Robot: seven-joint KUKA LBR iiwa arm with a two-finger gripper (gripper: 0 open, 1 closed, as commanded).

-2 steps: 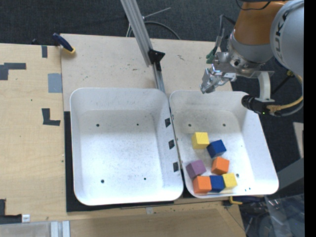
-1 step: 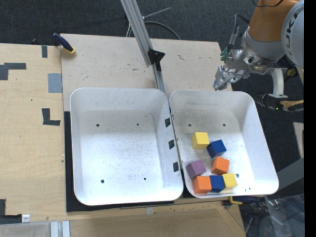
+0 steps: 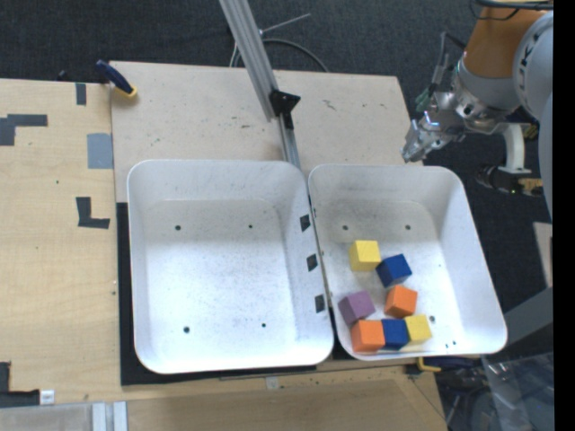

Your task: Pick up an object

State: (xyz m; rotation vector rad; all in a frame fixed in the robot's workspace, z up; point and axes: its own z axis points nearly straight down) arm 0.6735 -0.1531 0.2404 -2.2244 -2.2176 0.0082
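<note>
Camera view looks down at a slant on a desk (image 3: 54,241) carrying two shallow white bins side by side. Left bin (image 3: 144,241) has bare speckled floor. Right bin (image 3: 467,232) holds seven small blocks gathered toward its near end: a yellow block (image 3: 364,254), a blue block (image 3: 393,269) just beside it, an orange block (image 3: 401,301), a purple block (image 3: 357,306), and along the near wall a row of a second orange block (image 3: 367,335), a second blue block (image 3: 395,332) and a second yellow block (image 3: 418,329). The grey arm with its orange band (image 3: 503,34) reaches in from the right. Its pincer (image 3: 419,142) hangs above the right bin's far rim, well apart from the blocks; whether it is wide or narrow I cannot tell.
</note>
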